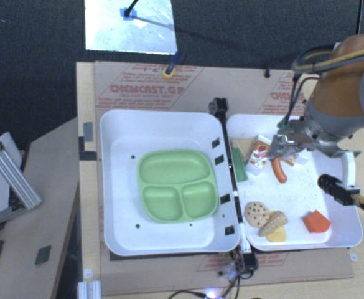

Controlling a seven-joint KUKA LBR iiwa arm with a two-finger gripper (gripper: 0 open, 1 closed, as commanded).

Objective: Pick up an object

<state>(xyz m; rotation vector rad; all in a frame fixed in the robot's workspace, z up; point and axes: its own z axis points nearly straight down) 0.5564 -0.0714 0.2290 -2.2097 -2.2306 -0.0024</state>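
Note:
My gripper (282,149) hangs low over the upper middle of the right bin (337,232). Just below its fingertips lies a red-orange sausage (280,170), and a small white and red carton (257,157) stands just to its left. Nothing shows between the fingers. Toward the bin's front lie a round cookie (254,213), an ice cream cone (273,221) over a yellow piece (278,234), and an orange wedge (317,222).
A green divided plate (177,185) lies in the left bin (119,167). A green flat stick (239,162) and a tan piece (245,147) rest against the right bin's left wall. A black divider (227,167) runs between the bins.

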